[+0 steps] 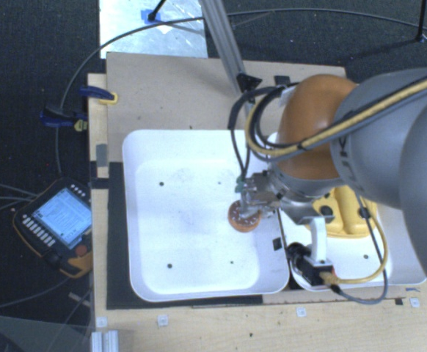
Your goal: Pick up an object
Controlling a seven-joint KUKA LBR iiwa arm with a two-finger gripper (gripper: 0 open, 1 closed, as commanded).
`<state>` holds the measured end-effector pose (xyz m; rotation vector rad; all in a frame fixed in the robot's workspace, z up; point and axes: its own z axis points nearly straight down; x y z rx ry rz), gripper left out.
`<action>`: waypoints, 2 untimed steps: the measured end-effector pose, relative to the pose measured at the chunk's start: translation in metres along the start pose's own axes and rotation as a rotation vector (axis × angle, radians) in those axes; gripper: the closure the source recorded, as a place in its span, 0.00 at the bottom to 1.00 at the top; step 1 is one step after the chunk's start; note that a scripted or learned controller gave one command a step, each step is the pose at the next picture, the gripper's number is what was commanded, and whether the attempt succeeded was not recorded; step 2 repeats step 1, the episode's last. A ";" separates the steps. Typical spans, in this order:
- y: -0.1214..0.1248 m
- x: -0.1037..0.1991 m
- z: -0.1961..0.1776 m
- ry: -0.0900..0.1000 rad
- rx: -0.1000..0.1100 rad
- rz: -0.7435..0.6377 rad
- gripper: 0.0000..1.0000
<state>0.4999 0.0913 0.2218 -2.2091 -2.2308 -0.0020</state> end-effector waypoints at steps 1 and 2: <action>0.001 -0.003 0.000 -0.002 -0.001 0.005 0.00; 0.001 -0.003 0.000 -0.002 -0.001 0.005 0.00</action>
